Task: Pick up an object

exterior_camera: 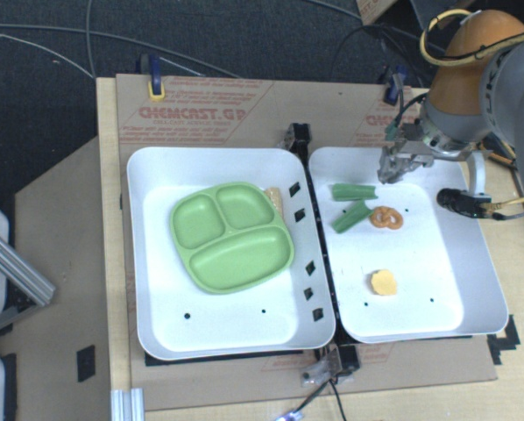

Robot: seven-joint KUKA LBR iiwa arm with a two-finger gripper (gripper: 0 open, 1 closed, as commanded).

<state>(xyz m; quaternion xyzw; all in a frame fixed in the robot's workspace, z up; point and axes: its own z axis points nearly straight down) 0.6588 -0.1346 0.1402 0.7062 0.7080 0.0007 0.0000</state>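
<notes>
Yellow disc [383,281] lies apart — pretzel [386,218] just below gripper [390,175], grip unclear.

I see the tool [393,175] hanging over the back of the right bin [472,261], just behind two green pieces [353,204] and a pretzel [386,218]. A yellow piece [383,282] lies nearer the front. In the left bin [157,261] a green divided plate [232,236] rests, all on my worktop [201,103]

arm: enters from right | pincer [392,175]: pointing down, low
</notes>
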